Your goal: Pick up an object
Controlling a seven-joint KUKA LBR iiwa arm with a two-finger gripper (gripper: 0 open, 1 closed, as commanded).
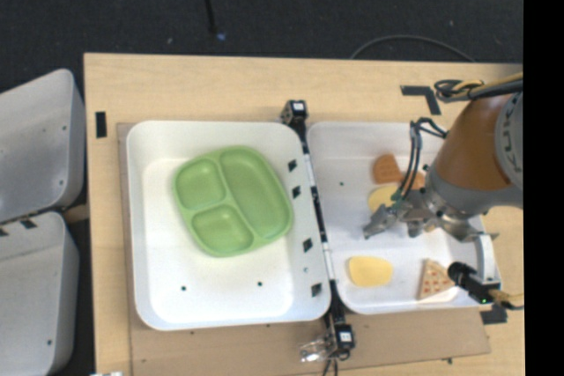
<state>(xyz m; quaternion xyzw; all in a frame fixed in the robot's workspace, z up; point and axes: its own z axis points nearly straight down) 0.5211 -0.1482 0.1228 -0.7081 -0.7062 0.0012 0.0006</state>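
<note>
The right bin (352,150) holds several food pieces. A brown round piece (385,167) lies near the bin's back, with a pale yellow piece (380,197) just in front of it. A yellow oval piece (370,270) and a pizza slice (434,280) lie near the front wall. My gripper (394,227) hangs low over the middle of this bin, just in front of the pale yellow piece. It is open, with white bin floor showing between the fingers (375,228). The wrist covers part of the pale yellow piece.
The left bin (159,286) carries a green divided plate (233,200). Black clips run along the wall between the two bins (313,216). The orange and grey arm (476,154) covers the right bin's far right side. Cables lie on the bench at the back right (449,90).
</note>
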